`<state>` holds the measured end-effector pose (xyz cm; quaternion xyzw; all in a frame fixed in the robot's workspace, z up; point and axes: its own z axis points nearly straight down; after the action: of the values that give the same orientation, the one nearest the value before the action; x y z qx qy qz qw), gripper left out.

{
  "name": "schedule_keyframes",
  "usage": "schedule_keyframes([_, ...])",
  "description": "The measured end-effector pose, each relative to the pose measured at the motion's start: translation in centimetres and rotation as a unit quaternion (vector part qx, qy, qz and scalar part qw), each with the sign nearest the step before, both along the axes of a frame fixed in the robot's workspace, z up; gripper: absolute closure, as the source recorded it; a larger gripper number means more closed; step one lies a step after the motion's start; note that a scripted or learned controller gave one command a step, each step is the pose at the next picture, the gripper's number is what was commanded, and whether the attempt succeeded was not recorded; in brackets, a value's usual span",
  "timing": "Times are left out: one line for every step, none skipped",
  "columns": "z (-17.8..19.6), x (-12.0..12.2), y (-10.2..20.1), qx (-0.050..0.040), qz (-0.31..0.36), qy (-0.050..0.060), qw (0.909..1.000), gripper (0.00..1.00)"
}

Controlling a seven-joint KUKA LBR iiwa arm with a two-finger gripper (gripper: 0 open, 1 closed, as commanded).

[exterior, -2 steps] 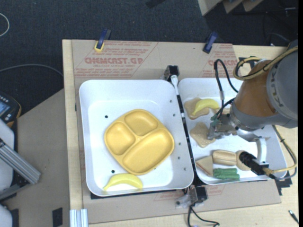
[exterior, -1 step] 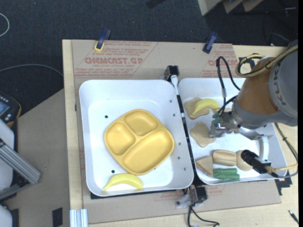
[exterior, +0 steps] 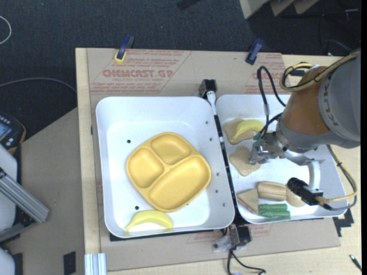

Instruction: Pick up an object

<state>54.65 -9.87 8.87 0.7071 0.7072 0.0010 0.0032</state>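
The hand (exterior: 256, 153), grip state unclear, sits beside a banana (exterior: 248, 127) lying lengthwise left-to-right.

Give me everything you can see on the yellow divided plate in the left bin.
The yellow divided plate looks like glossy moulded plastic, rounded in outline, with three hollows: two small ones at the far side and one large one nearer the camera. It lies flat, right side up, turned at an angle, in the middle of the left bin. Its compartments hold nothing. A yellow banana lies just beyond its near edge; contact is unclear.
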Motion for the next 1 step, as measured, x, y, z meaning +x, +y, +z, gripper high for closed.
schedule_keyframes([0.04,3.48,0.45,-0.0004,0.001,-0.001,1.0000,1.00])
